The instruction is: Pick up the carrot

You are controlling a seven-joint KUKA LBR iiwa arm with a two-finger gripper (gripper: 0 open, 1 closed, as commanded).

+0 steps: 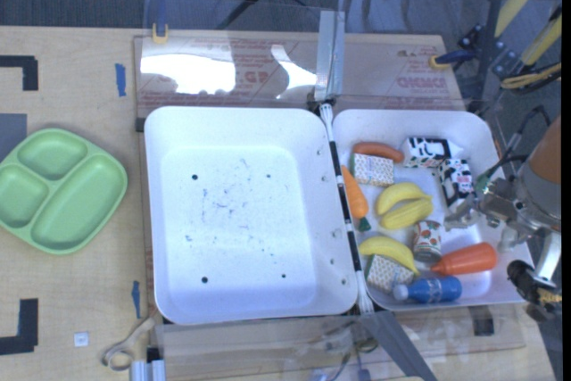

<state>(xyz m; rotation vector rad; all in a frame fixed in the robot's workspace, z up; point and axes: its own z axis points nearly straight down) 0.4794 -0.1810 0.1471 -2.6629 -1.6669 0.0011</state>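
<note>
The carrot (355, 194) is a slim orange piece with a green end. It lies along the left wall of the right bin (489, 136), pointing toward the back. My gripper (462, 211) hangs low over the right side of that bin, above a small can (428, 238) and a fat orange tapered toy (464, 260). It is well to the right of the carrot, with two bananas (403, 202) between them. Nothing shows in its grasp.
The right bin also holds an orange sausage-like piece (377, 152), a cracker block (373, 169), black-and-white cow-patterned items (428, 150), a third banana (387, 249) and a blue bottle (430, 289). The left bin (169, 134) stands beside it. A green divided plate (61, 188) sits at far left.
</note>
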